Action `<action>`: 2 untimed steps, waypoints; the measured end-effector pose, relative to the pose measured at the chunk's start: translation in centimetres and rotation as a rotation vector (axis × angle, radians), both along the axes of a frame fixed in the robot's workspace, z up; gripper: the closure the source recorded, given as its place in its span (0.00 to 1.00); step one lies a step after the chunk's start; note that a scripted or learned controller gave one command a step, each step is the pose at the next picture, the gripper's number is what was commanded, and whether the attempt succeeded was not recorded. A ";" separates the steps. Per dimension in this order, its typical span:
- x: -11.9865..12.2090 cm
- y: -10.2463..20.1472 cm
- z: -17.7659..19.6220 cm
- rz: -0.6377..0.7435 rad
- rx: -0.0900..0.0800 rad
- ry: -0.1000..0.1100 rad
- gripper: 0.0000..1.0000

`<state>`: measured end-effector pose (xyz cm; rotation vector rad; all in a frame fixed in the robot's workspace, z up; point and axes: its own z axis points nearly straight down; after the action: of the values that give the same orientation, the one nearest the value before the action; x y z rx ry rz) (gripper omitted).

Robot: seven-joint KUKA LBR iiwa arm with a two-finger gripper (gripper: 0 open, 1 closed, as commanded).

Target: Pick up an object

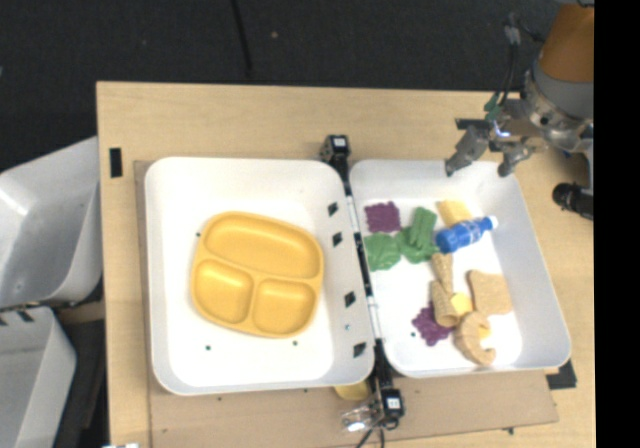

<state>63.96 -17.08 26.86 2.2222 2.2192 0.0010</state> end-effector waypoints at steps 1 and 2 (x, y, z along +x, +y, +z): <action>0.1 -0.1 1.1 0.003 -0.002 -0.004 1.00; -4.1 8.4 -7.3 0.008 0.005 0.012 1.00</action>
<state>59.85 -8.66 19.59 2.2214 2.2365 -0.0065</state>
